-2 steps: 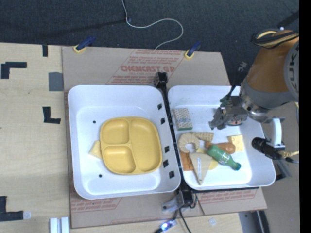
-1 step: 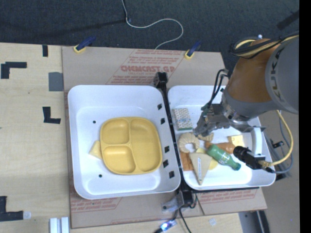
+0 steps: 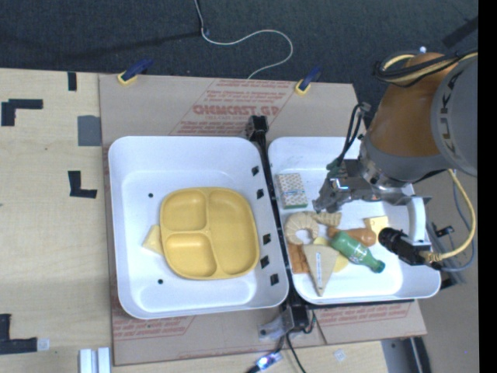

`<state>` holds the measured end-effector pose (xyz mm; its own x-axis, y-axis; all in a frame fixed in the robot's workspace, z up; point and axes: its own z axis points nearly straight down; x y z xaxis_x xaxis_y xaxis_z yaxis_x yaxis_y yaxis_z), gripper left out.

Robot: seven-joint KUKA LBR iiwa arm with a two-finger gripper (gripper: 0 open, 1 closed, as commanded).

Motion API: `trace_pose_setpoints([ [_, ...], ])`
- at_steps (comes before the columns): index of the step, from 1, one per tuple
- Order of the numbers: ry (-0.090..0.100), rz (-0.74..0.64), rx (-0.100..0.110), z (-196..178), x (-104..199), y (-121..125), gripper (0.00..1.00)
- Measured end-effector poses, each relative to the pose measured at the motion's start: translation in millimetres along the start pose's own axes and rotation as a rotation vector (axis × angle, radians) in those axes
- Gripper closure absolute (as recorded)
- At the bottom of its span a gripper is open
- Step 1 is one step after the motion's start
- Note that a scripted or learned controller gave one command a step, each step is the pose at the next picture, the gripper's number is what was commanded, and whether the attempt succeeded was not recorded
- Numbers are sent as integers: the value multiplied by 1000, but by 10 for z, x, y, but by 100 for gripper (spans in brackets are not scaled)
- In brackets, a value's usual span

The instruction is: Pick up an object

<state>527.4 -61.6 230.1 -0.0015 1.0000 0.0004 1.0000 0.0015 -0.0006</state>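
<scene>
Gripper [image 3: 330, 200] low over right bin [image 3: 419, 290], above object pile. Jaw state: cannot tell, too small and dark. Below gripper: green bottle [image 3: 359, 252], cream wedge [image 3: 320, 266], pale ring-shaped piece [image 3: 301, 225], patterned packet [image 3: 291, 189] near divider. Left bin [image 3: 132, 158]: yellow compartment tray [image 3: 210, 232], centred.

Fixed overhead slant, perhaps mid-distance.

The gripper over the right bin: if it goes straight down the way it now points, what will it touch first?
Probably the pale croissant-like piece lying just below the gripper, at the top of the toy-food pile. Height is hard to judge from this slanted view, so it may land on the bin floor beside it.
</scene>
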Motion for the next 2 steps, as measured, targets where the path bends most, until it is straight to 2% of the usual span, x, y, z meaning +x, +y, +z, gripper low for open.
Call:
trace_pose_setpoints([
  [1, 0, 0, 3, 54, 34, 19, 100],
  [2, -1, 2, 3, 86, -69, -122, 100],
])
